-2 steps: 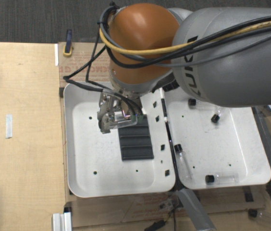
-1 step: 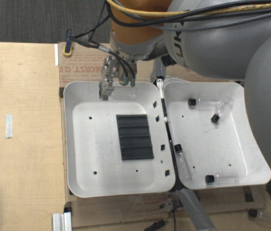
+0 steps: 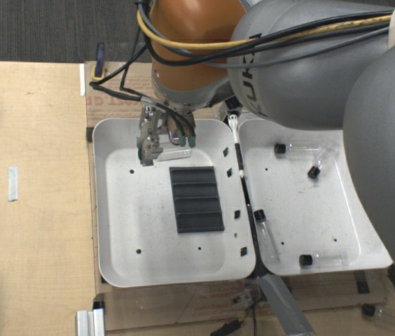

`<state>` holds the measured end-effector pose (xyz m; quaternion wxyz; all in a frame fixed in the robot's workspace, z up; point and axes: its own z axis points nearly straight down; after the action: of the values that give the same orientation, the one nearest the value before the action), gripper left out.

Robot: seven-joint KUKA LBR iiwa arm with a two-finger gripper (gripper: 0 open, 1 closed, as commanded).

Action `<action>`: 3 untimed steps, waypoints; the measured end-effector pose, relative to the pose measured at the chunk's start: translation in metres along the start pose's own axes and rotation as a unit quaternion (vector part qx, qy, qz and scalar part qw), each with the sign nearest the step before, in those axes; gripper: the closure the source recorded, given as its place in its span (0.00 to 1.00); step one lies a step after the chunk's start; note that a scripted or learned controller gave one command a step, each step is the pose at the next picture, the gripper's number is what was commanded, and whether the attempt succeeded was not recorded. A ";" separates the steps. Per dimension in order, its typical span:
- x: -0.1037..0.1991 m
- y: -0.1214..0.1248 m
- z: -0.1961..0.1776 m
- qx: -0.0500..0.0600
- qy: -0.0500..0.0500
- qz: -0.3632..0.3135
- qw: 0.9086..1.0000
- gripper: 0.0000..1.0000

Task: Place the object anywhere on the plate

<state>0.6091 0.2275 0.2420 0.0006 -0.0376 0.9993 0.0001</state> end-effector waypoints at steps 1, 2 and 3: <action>0.012 -0.007 0.008 0.000 0.001 0.064 0.998 1.00; 0.034 0.003 0.014 0.000 0.001 0.122 0.993 1.00; 0.082 0.007 0.013 0.000 0.001 0.075 0.997 1.00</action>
<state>0.5271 0.2280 0.2290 -0.0003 0.0377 0.9993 -0.0004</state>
